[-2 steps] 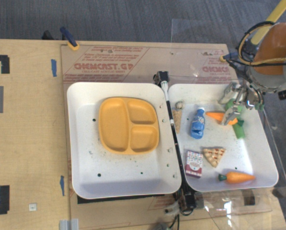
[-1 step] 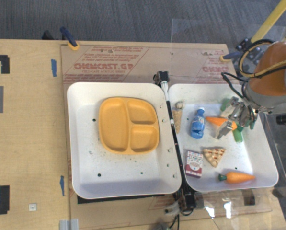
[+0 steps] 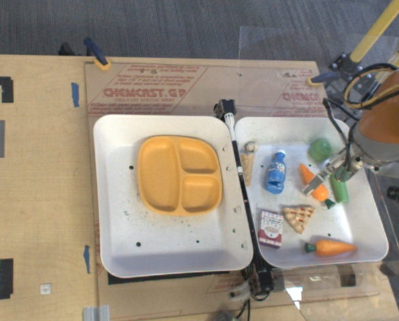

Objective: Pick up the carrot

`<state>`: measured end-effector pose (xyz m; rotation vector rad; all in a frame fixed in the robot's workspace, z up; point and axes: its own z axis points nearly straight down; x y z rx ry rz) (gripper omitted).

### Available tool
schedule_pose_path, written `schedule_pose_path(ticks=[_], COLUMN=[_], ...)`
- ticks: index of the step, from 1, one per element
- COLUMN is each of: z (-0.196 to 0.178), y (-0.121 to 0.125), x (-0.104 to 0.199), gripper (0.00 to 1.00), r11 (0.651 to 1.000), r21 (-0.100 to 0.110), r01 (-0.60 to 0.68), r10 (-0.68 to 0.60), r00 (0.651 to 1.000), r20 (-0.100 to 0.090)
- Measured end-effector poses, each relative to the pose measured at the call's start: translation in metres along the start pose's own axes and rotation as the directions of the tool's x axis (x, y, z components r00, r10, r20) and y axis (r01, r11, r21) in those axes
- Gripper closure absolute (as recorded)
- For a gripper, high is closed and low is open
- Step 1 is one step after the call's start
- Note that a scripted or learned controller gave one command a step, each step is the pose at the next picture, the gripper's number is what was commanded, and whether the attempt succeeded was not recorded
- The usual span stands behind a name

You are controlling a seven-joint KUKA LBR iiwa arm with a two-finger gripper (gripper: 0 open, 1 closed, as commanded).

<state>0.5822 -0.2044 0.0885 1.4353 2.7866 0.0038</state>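
Note:
The carrot (image 3: 331,247), orange with a green leafy end pointing left, lies flat near the front right corner of the right bin (image 3: 369,209). My gripper (image 3: 323,181) is low over the middle right of that bin, well behind the carrot and apart from it. It hovers at two small orange pieces (image 3: 307,174), with a green cylinder (image 3: 339,190) just to its right. The arm (image 3: 381,122), with its orange band, comes in from the right edge.
The right bin also holds a blue bottle (image 3: 275,172), a green ball (image 3: 320,148), a pizza slice (image 3: 299,217), a small red and white box (image 3: 271,227) and a cone (image 3: 248,162). A yellow divided plate (image 3: 180,174) sits in the left bin (image 3: 112,199).

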Motion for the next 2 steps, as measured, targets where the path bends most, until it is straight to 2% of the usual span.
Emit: schedule_pose_path(ticks=[1, 2], z=[-0.014, -0.003], y=[0.003, 0.057], x=[-0.003, 0.067], gripper=[1.00, 1.00], r11=[1.000, 0.960], r21=[-0.006, -0.003], r01=[0.003, 0.279], r10=[-0.003, -0.279], r00=[1.000, 0.960], r20=[0.011, 0.010])
